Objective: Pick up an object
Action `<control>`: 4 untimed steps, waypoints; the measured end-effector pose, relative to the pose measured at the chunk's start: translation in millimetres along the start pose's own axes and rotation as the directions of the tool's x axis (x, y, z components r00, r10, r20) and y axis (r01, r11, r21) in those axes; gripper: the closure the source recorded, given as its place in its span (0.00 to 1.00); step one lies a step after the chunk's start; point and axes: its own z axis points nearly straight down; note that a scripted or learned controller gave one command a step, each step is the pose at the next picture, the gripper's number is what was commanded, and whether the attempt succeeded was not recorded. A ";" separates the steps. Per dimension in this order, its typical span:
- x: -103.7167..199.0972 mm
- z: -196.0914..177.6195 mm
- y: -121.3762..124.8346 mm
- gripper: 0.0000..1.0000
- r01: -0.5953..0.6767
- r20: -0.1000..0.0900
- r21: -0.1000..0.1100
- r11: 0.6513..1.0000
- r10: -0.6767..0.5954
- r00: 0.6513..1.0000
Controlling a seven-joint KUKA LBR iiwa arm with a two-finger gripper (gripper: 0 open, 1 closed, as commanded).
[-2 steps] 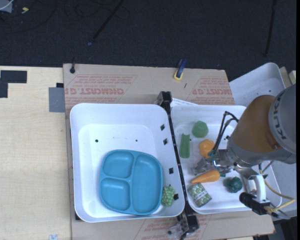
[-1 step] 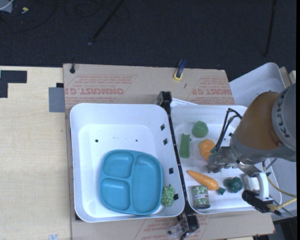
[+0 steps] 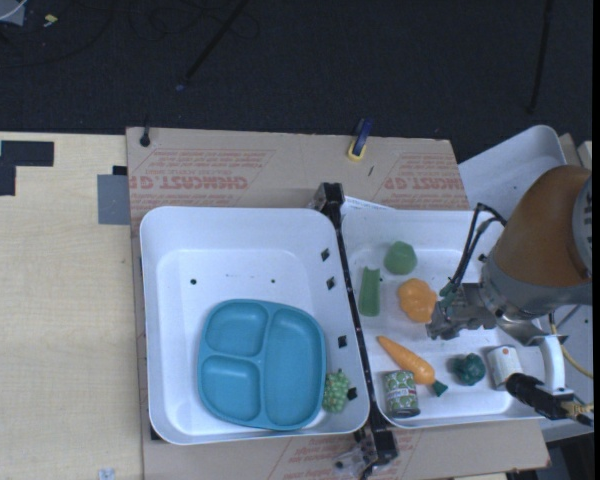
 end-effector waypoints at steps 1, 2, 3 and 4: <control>3.2 -44.4 -4.8 1.00 0.006 0.000 -0.001 1.000 -0.006 1.000; 2.7 -70.4 -4.2 1.00 0.006 0.000 0.000 1.000 -0.006 1.000; 40.8 -59.7 26.4 1.00 0.010 -0.002 0.003 1.000 -0.010 1.000; 80.9 -72.3 59.2 1.00 0.010 -0.002 0.001 1.000 -0.010 1.000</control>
